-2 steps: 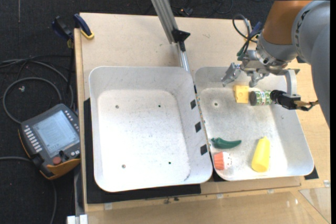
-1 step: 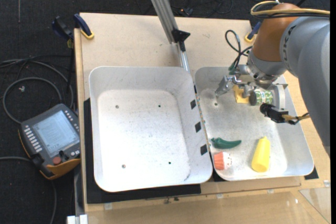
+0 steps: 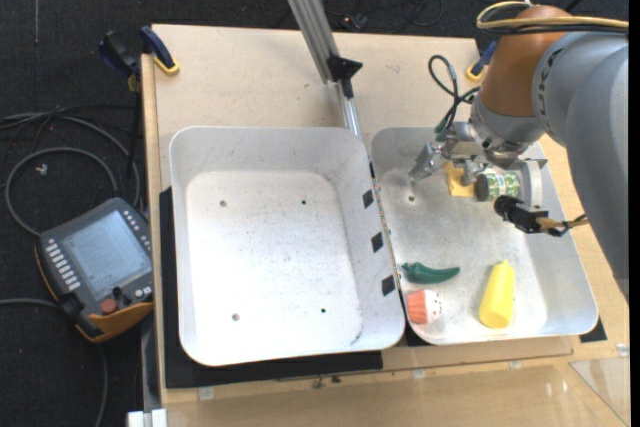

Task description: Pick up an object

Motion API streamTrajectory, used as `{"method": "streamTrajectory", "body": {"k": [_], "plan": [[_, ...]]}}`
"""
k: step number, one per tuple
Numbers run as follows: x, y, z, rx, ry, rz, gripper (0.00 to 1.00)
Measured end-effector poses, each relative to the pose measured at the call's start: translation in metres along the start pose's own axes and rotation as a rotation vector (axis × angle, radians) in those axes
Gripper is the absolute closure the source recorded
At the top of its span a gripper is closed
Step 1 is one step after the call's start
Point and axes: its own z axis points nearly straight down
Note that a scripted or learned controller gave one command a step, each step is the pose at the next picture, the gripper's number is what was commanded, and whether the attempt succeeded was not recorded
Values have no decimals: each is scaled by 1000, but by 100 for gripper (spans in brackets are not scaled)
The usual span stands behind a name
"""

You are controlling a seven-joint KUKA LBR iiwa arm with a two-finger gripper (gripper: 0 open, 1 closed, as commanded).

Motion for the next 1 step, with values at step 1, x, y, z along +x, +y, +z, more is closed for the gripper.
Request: {"method": "streamTrajectory", "body": {"k": [1], "plan": [[0, 1, -11, -4, -1, 0, 100]]}}
